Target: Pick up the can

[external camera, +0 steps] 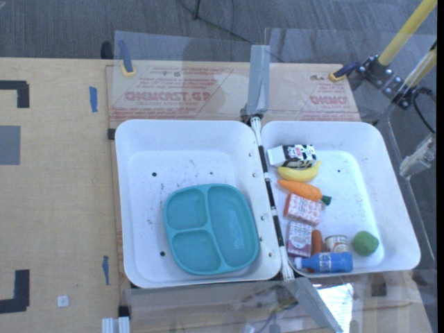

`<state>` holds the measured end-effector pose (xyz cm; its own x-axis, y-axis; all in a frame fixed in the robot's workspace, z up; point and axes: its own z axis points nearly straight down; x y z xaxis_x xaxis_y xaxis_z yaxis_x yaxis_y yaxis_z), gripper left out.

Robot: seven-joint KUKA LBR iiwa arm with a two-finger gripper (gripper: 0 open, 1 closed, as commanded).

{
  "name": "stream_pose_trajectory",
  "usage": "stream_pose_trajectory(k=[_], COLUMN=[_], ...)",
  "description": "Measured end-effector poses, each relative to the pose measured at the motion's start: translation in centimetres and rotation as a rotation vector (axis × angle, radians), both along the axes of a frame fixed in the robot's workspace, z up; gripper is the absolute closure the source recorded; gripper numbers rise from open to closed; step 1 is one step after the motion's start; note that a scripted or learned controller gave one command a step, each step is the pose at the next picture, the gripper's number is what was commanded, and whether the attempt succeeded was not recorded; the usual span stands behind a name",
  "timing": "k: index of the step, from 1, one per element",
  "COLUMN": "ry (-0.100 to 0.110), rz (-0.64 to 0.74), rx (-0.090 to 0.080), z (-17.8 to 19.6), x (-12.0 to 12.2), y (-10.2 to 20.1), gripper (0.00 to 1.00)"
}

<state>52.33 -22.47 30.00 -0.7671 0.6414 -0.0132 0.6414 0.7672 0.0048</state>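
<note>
- One can (336,243) in the right bin (388,151), near its front edge, apparently upright, top facing the camera.
- Tight fit: sausage (317,241) touching on its left, blue bottle (325,262) just in front, green ball (365,242) just right.
- Gripper state: cannot tell.
- Arm enters from the right; a straight-down approach looks best.

Two bins sit side by side. The left bin (139,151) holds a tray (210,228). In the right bin (361,144), along its left wall from back to front, lie a carton (297,155), banana (299,171), carrot (301,190), two packets (302,209), and bottle (324,262). The can (336,243) stands behind the bottle, with a ball (365,243) to its right.
</note>
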Motion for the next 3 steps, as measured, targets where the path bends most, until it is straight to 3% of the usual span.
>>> stream_pose_trajectory(k=[1,2,3], ry=[0.0,0.01,0.004], rz=[0.0,-0.069,0.158], rx=[0.0,0.005,0.001], z=[0.0,-12.4,-21.2], x=[0.0,-4.0,-4.1], y=[0.0,2.8,0.3], gripper=[0.0,0.0,0.0])
